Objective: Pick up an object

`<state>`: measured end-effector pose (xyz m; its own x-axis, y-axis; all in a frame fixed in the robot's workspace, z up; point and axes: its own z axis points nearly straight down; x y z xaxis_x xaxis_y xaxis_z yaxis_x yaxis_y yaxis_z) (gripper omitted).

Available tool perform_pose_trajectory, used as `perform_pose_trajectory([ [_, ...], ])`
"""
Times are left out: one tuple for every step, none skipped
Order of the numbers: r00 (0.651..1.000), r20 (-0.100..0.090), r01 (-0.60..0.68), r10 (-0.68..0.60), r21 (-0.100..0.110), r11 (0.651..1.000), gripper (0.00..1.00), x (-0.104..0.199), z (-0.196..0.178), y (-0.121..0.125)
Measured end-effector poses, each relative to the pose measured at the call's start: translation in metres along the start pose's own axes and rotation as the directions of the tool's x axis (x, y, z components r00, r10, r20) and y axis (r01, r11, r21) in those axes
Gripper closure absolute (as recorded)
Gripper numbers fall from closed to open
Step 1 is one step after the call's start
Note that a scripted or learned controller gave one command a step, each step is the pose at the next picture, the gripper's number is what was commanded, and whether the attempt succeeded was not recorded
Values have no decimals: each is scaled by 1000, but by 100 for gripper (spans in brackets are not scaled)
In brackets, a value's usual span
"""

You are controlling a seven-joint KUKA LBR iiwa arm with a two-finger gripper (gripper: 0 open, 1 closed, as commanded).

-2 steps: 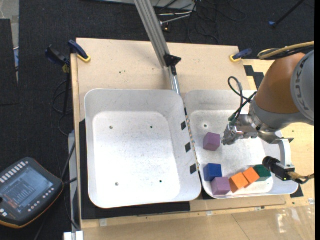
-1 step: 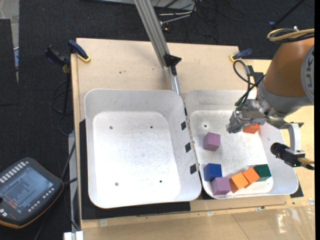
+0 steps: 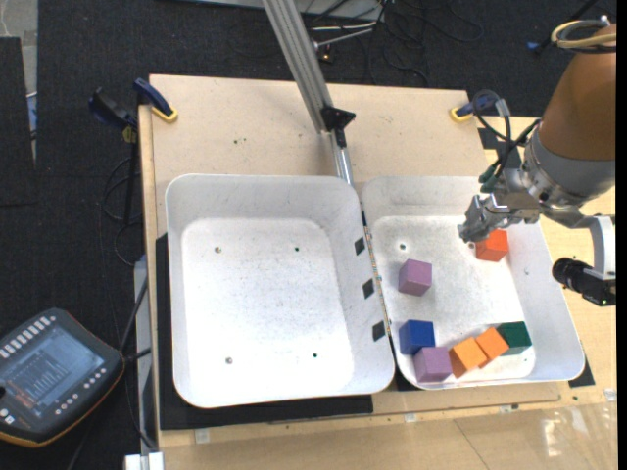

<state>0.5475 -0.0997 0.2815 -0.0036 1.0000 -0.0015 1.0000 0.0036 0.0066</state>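
My gripper [image 3: 478,227] hangs over the far right part of the right bin [image 3: 556,313]. A red-orange cube [image 3: 493,247] shows just below and to the right of it, touching or nearly touching the gripper's tip. Whether the cube is gripped or lies on the bin floor cannot be made out. A purple cube [image 3: 415,276] lies alone in the middle of the bin. Along the near edge sit a blue cube [image 3: 416,336], a second purple cube [image 3: 433,363], two orange cubes [image 3: 470,352] and a green cube [image 3: 513,337].
The left bin [image 3: 186,262] stands beside the right one. A slanted metal pole [image 3: 299,52] comes down to the bins' far junction. Clamps [image 3: 157,101] hold the board's far corners. A teach pendant [image 3: 49,370] lies at the lower left.
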Motion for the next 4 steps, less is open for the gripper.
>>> perform_pose_trajectory([
  [1000, -2, 5, -5, 6, 1000, 100, 54, 20, 23],
  [1000, -3, 5, -5, 7, 1000, 100, 104, 40, 43],
  [1000, -2, 4, -3, 5, 1000, 100, 149, 54, 65],
  [1000, -3, 3, -3, 2, 1000, 100, 188, 39, 98],
])
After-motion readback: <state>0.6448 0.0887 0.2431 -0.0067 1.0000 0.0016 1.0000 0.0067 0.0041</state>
